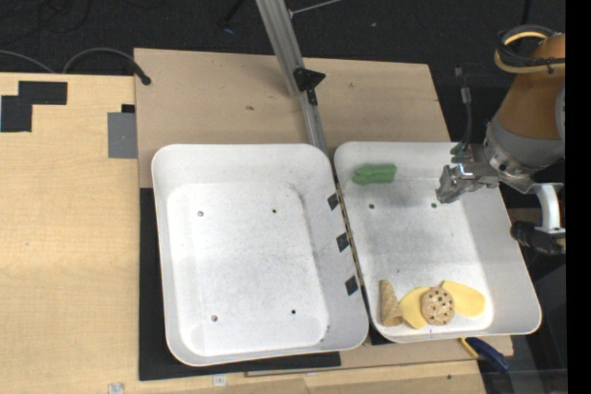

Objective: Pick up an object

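In the right bin (416, 235) a green block (374, 173) lies near the far left corner. At the bin's near end sit a tan cone-shaped piece (390, 303), a brown cookie-like disc with dark spots (437, 304) and a yellow flat piece (462, 300) under and beside it. My gripper (449, 186) hangs at the bin's far right, over the rim area, well right of the green block and far from the pile. Nothing shows between its fingers.
The left bin (245, 249) sits beside the right one, with black clips (343, 240) along the shared edge. A slanted aluminium rail (282, 37) rises behind the bins. A wooden benchtop (65, 226) lies to the left.
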{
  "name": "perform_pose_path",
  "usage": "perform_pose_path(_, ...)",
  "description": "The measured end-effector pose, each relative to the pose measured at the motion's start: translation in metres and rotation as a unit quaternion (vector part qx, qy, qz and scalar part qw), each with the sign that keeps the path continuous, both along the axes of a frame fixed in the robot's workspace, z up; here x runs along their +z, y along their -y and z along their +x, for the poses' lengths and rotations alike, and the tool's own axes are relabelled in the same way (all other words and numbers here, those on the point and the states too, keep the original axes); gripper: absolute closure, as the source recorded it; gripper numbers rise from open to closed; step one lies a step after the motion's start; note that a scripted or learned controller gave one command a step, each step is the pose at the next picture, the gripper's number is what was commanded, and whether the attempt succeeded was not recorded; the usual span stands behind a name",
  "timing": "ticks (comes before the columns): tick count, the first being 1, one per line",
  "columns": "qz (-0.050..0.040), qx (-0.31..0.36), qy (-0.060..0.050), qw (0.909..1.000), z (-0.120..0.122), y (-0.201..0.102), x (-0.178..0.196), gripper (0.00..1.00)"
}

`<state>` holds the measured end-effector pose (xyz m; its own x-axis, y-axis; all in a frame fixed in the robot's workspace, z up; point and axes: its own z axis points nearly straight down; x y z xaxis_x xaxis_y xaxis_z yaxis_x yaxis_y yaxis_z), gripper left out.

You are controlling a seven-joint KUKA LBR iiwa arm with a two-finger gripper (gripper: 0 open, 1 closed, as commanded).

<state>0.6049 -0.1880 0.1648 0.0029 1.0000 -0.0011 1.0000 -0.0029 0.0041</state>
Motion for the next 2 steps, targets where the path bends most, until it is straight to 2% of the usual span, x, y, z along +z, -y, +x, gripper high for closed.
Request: perform_pose_path(2, -0.0004, 0.002, 0.0, 1.0, -0.016, 0.004, 0.118, 1.0)
